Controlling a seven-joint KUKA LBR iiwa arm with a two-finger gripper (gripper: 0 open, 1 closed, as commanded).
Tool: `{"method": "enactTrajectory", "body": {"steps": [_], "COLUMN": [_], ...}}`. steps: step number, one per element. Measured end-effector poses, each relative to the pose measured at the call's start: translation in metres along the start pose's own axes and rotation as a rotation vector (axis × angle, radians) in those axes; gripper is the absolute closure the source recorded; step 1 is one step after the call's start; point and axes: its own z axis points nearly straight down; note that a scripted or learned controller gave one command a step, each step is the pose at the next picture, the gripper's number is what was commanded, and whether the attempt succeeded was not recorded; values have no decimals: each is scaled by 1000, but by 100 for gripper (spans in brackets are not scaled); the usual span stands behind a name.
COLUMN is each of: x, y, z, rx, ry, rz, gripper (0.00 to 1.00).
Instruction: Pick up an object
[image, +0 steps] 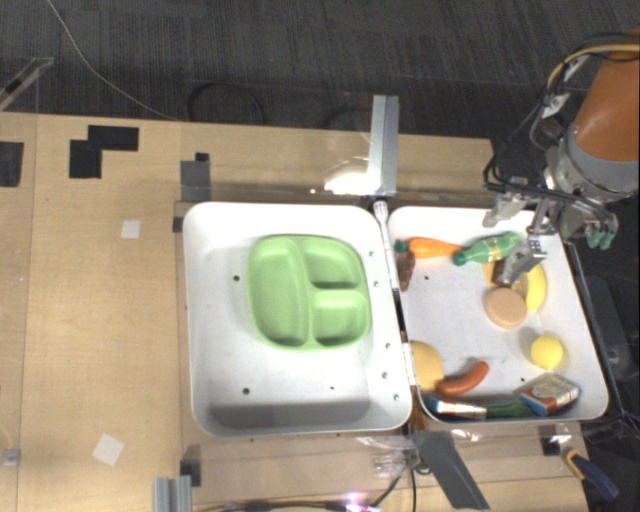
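My gripper (518, 264) hangs low over the upper part of the right bin (590, 330). It sits just above a yellow banana (537, 289) and a round tan disc (506, 308). The tail end of a green bottle (487, 249) lies right beside it on the left. An orange carrot (432, 247) lies further left, near a small brown piece (405, 266). Nothing shows held in the gripper.
Lower in the right bin lie a lemon (546, 351), a red sausage (464, 377), a pale yellow round fruit (425, 363), a blue-and-orange box (549, 395) and a green stick (505, 408). The left bin (215, 330) holds a green divided plate (305, 290).
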Motion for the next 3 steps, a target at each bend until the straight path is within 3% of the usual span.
{"method": "enactTrajectory", "body": {"steps": [1,2,3], "x": [65,91,84], "y": [21,-10,-7], "z": [135,186,172], "rx": [-3,4,12], "ry": [6,-10,-29], "rz": [-310,-808,-815], "gripper": [0,0,100]}}
